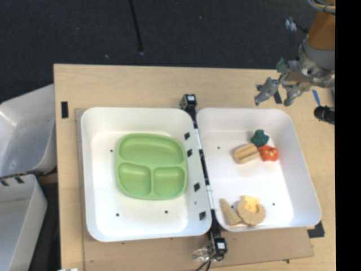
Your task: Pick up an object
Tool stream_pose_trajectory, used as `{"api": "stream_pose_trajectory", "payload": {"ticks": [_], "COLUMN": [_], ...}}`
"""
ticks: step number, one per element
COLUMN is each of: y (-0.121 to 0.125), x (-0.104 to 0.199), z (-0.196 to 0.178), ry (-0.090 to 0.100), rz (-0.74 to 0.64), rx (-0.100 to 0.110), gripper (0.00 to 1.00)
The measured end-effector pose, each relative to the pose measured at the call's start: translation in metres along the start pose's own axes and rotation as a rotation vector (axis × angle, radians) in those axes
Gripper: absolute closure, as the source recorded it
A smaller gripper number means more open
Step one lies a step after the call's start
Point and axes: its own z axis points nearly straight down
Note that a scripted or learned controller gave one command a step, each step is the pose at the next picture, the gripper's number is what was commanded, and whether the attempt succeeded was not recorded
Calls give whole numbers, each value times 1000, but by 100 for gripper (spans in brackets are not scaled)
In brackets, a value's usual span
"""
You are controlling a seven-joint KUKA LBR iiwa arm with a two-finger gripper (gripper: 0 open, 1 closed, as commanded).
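At the near edge of the right bin (293, 137), in its front-left corner, lies a cluster of tan pieces (243, 211): a wedge-shaped slice beside a round cracker-like piece with a yellow bit on top. Farther back in the same bin, a tan bread roll (246, 153) lies touching a red and dark green toy vegetable (264, 146) to its right. The left bin (90, 151) holds a green divided tray (151, 166) with three compartments. The gripper (280, 92) hangs above the bare bench (141, 86) just beyond the right bin's far rim, its fingers (265, 93) spread wide with nothing between them. The roll and the toy vegetable lie nearer the camera than the jaws, well apart from them.
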Motion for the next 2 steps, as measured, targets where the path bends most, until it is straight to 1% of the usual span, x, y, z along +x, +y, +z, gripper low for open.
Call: {"api": "stream_pose_trajectory", "payload": {"ticks": [1, 2], "y": [2, 1], "x": [1, -9], "z": [-10, 50], "ry": [-4, -3], "rz": [-4, -2], "rx": [-14, -8], "gripper": [0, 0]}}
